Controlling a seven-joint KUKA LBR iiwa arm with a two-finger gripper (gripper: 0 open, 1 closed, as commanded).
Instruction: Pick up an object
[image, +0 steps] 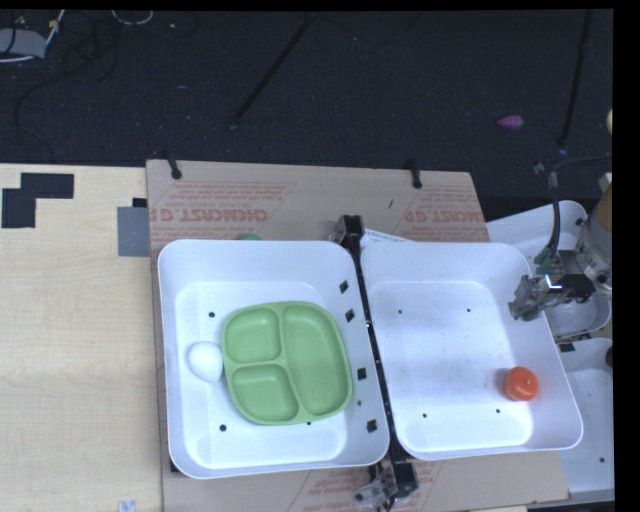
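A small orange-red ball-like object (520, 383) lies in the right bin (450, 330), near its right wall toward the front. In the left bin (190, 270) a green three-compartment plate (285, 362) lies flat, with a small white egg-shaped object (205, 361) touching its left edge. My gripper (530, 297) hangs at the right bin's right rim, above and behind the orange object, with nothing seen between its fingers. It is too small and dark to tell how it stands.
Both bins rest on a cardboard sheet (300, 205) over a light wooden bench (70, 330). A black divider clamp (360, 330) runs between the bins. Cables and white robot parts (585, 300) crowd the right side.
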